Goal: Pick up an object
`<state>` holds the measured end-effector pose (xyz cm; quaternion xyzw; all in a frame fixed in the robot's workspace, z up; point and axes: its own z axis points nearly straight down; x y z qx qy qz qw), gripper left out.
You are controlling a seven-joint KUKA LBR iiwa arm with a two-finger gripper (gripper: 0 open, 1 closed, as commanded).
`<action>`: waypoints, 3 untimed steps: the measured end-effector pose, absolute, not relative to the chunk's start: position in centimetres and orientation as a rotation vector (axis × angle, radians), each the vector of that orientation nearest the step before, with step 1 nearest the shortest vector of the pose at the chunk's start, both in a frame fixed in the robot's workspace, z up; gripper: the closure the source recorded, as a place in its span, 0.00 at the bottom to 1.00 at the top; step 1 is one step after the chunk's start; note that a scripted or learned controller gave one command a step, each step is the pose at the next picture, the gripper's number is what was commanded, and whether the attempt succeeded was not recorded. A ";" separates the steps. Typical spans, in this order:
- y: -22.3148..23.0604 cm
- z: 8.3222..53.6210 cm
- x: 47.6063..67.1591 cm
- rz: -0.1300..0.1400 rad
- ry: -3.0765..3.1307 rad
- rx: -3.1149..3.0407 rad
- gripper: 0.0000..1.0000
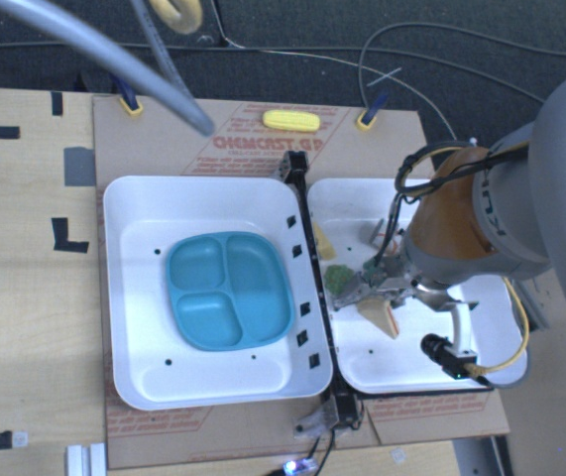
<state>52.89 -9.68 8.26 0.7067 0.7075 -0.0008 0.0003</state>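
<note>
My gripper [364, 288] is low in the right bin [411, 373], near its left side. Right at its tip lies a small green, broccoli-like piece [339, 279], touching or almost touching it. A tan wedge-shaped piece [382, 317] pokes out just below the gripper, partly covered by it. Near the divider, a little further back, rests a pale yellow scrap [322, 249]. The wrist and orange band [451, 211] hide the middle of this bin.
The left bin [129, 266] holds a blue divided plate [229, 291]. A yellow object [290, 120] lies on the cardboard behind the bins. Black clips [307, 308] line the divider between the bins. A yellow cable [506, 360] loops at the right bin's front right.
</note>
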 end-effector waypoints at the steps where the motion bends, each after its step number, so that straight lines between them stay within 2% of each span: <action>1: -9.7 9.5 52.9 -0.001 2.222 2.219 1.00; 2: -10.6 15.3 53.0 0.003 2.219 2.219 1.00; 3: -11.0 20.1 52.3 0.003 2.220 2.219 1.00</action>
